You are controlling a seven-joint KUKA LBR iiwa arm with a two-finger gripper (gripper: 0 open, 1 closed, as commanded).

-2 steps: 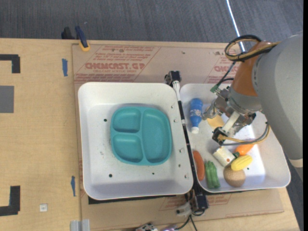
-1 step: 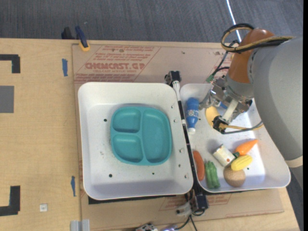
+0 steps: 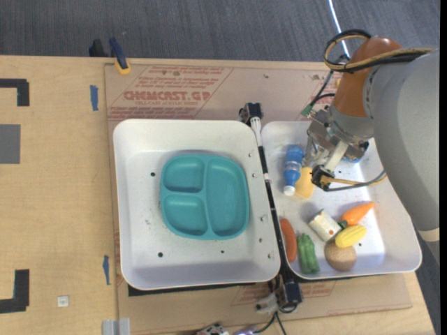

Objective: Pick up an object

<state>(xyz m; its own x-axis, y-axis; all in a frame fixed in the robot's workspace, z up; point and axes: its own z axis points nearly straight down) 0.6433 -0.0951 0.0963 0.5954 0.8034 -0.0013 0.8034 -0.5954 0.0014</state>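
While the grey arm (image 3: 405, 117) reaches in at the frame's right, its tool (image 3: 316, 165) hangs over the right bin (image 3: 401, 257) on the tabletop (image 3: 56, 187), just beside a small bottle (image 3: 292, 166); its grip state cannot be told

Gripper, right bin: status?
Gripper low in right bin, beside blue bottle and yellow piece. Nothing seen held. Other toys crowd bin's near corner.

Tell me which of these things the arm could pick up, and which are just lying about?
For the job: tool, blue bottle, yellow piece, white block, carrot, corn, potato, green vegetable.

Just lying about: teal plate, cardboard sheet.
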